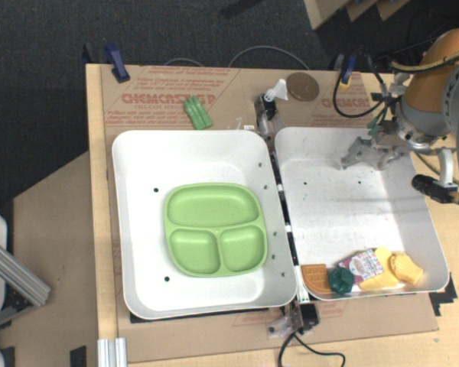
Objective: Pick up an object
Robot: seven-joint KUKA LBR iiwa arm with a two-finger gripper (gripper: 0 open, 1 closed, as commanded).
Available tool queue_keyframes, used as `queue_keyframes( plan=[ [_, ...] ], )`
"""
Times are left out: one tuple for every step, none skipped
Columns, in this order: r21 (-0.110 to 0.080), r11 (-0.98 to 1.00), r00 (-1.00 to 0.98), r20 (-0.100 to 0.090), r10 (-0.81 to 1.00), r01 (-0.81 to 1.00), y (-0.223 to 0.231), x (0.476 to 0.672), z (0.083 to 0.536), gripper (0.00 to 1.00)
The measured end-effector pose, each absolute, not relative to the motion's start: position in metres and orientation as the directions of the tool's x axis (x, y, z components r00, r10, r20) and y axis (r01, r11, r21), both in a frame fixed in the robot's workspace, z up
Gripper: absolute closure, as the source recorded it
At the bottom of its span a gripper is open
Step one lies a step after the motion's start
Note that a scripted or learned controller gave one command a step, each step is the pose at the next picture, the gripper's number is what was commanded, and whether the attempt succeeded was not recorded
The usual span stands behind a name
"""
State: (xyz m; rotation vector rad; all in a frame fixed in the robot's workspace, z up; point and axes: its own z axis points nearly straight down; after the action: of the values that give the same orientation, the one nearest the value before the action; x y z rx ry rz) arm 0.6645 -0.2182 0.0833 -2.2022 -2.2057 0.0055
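Camera view, near edge first: the right bin carries a small cluster pushed against its near wall, around 6 o'clock of that bin. Left to right: a brown wedge, a dark green lump, a pink-and-white packet lying on a yellow block, and a tan piece at the right end. All touch or overlap; the row's long axis runs roughly 9-to-3 along the wall.

Left bin: a green divided plate sits flat near its middle, three compartments, nothing in them.

Farther back, the gripper hangs over the far part of the right bin, at about 12 o'clock of it, carried by the arm coming in from 3 o'clock. Fingers look splayed apart with nothing between them; released, as best the blur allows.

Key relation: the cluster lies toward 6 o'clock from the fingers, well apart, across the bin's bare floor. Judgement: a pick there needs travel straight toward the near wall, and the wall crowds any grasp closing across the row.

Beyond the bins on the table: a green clip-like item and a brown disc.
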Motion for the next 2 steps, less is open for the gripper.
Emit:
queue_keyframes(
  plan=[
    [-0.002, 0.001, -0.001, 0.006, 1.0, 1.0, -0.221, 0.613, 0.086, 0.0],
    [0.0, 0.002, -0.002, 0.005, 1.0, 1.0, -0.221, 0.633, 0.084, 0.0]
  ],
)
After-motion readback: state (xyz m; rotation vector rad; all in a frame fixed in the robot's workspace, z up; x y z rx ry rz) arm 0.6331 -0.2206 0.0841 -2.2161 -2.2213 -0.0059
